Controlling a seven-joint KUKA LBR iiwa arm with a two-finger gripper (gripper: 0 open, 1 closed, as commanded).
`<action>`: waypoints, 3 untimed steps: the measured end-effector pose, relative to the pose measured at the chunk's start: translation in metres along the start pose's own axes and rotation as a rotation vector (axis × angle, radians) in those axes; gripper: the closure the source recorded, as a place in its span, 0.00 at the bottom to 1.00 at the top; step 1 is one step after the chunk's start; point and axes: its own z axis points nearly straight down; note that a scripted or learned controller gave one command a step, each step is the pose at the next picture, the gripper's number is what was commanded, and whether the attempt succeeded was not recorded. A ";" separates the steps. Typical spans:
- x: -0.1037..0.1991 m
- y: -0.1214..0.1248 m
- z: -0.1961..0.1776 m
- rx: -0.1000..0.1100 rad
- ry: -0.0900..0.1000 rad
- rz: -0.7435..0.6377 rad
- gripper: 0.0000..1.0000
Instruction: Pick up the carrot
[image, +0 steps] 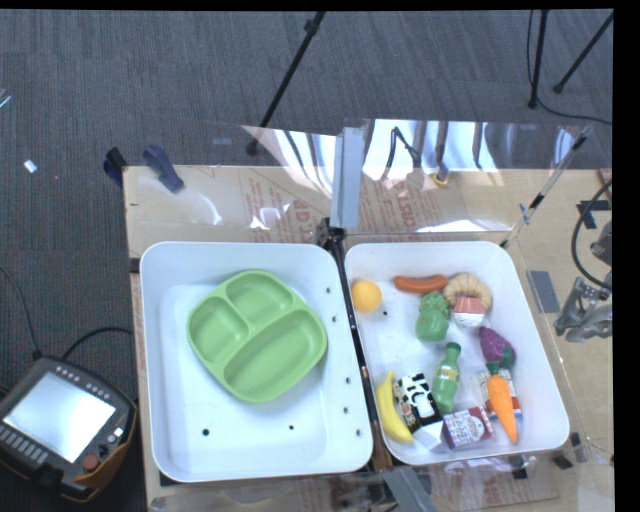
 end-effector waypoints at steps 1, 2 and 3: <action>-0.007 -0.016 -0.037 0.018 -0.005 -0.042 1.00; -0.009 -0.007 0.081 0.012 -0.005 -0.239 1.00; 0.026 -0.015 0.130 0.001 -0.001 -0.455 1.00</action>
